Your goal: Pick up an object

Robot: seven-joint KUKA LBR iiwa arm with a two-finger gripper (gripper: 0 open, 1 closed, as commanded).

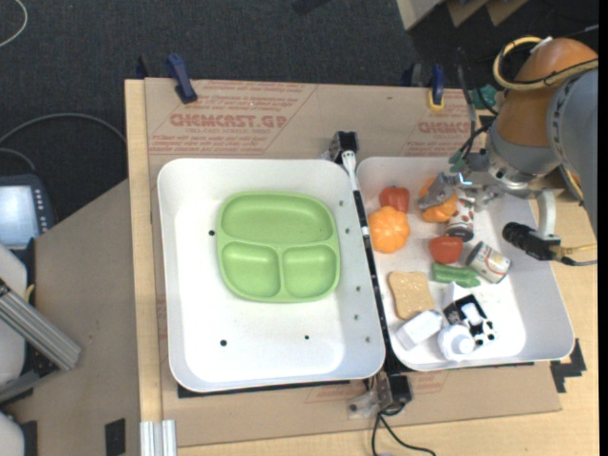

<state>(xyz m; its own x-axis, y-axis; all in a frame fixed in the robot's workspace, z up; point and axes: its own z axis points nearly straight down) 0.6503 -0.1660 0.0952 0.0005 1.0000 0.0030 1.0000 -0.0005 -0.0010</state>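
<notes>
A white bottle [418, 330] lies nearest, in the right bin [541, 335]. The pincer [445, 196] is seen far, over an orange piece [437, 211]; its state cannot be told. Neighbouring crowded food could be knocked aside.

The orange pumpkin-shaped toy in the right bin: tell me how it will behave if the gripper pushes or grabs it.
The orange pumpkin-shaped toy looks rounded, so a push would probably roll it toward the red pepper or the bread slice. Its smooth, bulging sides may slip from a narrow pinch. It is probably hollow plastic, so light.
</notes>
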